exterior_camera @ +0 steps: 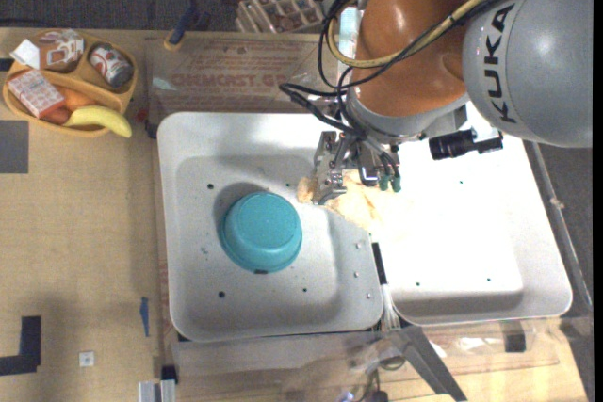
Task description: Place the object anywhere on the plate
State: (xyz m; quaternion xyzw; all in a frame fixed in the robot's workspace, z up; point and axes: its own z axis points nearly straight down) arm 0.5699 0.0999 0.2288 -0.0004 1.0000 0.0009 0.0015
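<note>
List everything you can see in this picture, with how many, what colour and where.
plate: one, teal, in the left bin, left of the gripper
pale object: one, yellowish, at the left bin's right side, just under the gripper; too blurred to name
bins: two, white, side by side on the bench
tray: one, orange-yellow, on the bench at far left, holding small packets and a can
banana: one, yellow, at the tray's near edge
boxes: several, brown, beyond the bench at the top
cable: one, yellow and black, looped over the arm
arm: one, grey with an orange band, reaching in from the right
gripper: one, dark metal, low over the pale object
</note>
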